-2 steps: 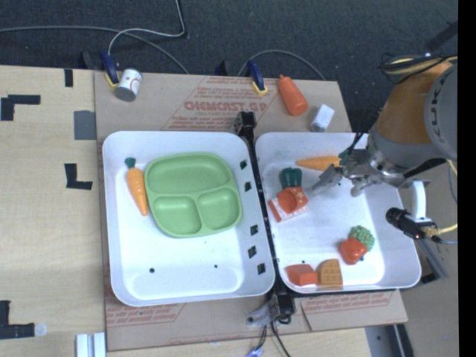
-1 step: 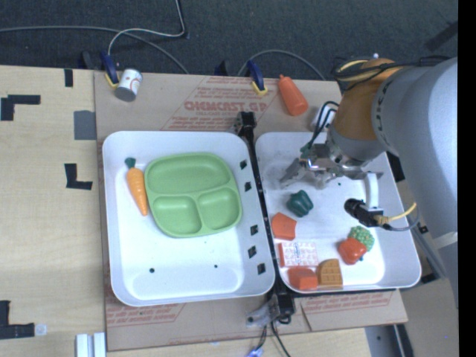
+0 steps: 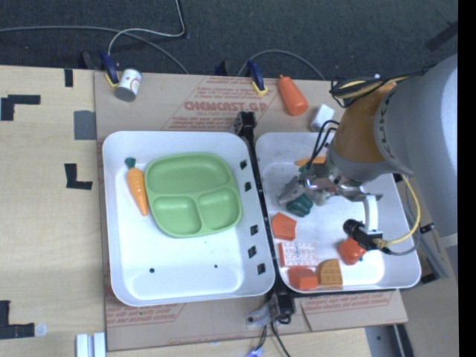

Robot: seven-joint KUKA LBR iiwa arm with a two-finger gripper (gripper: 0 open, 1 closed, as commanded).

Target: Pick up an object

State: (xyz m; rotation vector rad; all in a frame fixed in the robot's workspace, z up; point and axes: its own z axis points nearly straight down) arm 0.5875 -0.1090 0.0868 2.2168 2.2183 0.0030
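The arm (image 3: 416, 125) takes up the right side, grey and bulky, with its orange band above the wrist, reaching over the right bin (image 3: 394, 274). Beside it lies the left bin (image 3: 126, 274), and both sit on a brown board (image 3: 208, 110) with red print.

In the left bin rests a green plate (image 3: 195, 194) with three compartments, and a toy carrot (image 3: 137, 187) lies just beside its left edge, green top pointing away from me.

The gripper (image 3: 297, 195) hangs low over the upper left part of the right bin, its metal fingers (image 3: 288, 193) right at a small teal object (image 3: 301, 206) (I can't tell whether they are spread or closed, or whether they grip it).

Near that bin's front sit an orange block (image 3: 283, 226), a pink-printed card (image 3: 299, 253), a red-orange piece (image 3: 303, 279), a tan waffle-like piece (image 3: 330, 274) touching it, and a red lump (image 3: 349, 251) by a black cable end.

Beyond the bins, on the board, lie another orange carrot (image 3: 293, 95) and a small white cylinder (image 3: 128, 84).
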